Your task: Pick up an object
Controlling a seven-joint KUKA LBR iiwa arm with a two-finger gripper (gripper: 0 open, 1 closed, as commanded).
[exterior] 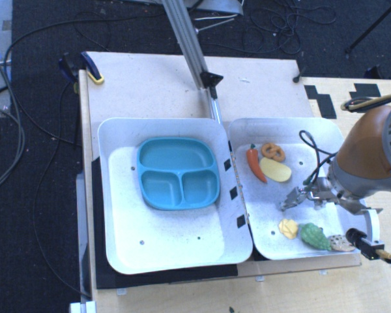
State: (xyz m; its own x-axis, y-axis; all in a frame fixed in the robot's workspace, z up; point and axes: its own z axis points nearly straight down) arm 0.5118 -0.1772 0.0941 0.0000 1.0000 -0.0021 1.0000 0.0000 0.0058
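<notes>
The gripper [290, 202] hung low over the right bin [326, 134], pointing toward that bin's middle, and we noted its fingers drawn close together with nothing between them. It stood over bare bin floor, between two groups of toy food. Above it lay a pale yellow potato-shaped piece [277, 170], touching an orange carrot [255, 165] on one side and just beside a brown pretzel [273, 151]. Below it, near the front wall, lay a small yellow piece [288, 227], a green leafy piece [314, 236] and a speckled cookie [341, 242], set almost in a row. The left bin [117, 240] held a blue divided tray [179, 173].

We judged these items to be light, hollow plastic, stiff and smooth, and therefore liable to slide or roll under a glancing touch. The small yellow piece appeared the nearest and best isolated candidate; we would advise taking it across its narrow width, fingers descending squarely either side. The carrot offers a slender body, but its neighbours crowd it.
</notes>
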